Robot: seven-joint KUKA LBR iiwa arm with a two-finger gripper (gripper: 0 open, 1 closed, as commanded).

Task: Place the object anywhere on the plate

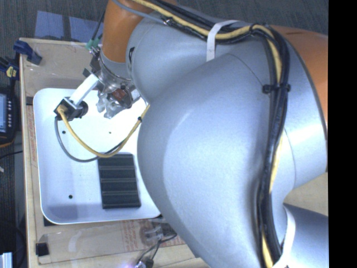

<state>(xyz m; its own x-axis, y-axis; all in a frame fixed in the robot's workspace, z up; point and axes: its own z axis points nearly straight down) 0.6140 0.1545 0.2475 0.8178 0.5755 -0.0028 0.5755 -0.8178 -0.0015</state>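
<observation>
Gripper (111, 102) hangs over white bin (50, 149) near dark ribbed block (119, 180); can't tell its state. You shd confirm obj & plate pos before lowering.

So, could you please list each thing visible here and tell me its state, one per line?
Arm: reaching in from the right, covering most of the view.
Gripper: low over the white bin; what it may hold cannot be judged.
White bin: flat on the bench, partly hidden under the arm.
Black ribbed block: lying flat in the bin, untouched.
Yellow cable: hanging in a loop over the bin.
</observation>
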